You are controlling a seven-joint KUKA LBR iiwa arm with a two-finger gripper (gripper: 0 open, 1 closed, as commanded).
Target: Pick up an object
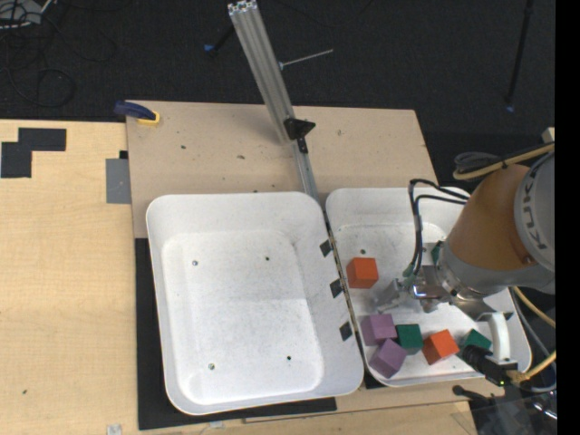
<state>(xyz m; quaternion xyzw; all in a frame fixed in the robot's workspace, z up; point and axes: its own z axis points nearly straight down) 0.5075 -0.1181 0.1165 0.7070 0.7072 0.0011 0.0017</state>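
Your gripper (405, 294), grip unclear, hangs over the right bin (381, 208); purple blocks (382, 341) at its seven o'clock, orange cube (362, 272) at ten.

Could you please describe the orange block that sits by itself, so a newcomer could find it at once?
Look in the right bin, the one the arm reaches into. Beside its left wall sits the lone orange block, above the cluster of purple, green and orange blocks and apart from them.

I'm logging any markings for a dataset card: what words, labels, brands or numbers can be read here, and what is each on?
"KU": large dark letters, cut off by the picture's edge, on the grey casing of the arm, above its orange band.
No other readable text: the blocks, such as the orange block, and the two white bins bear no visible print.
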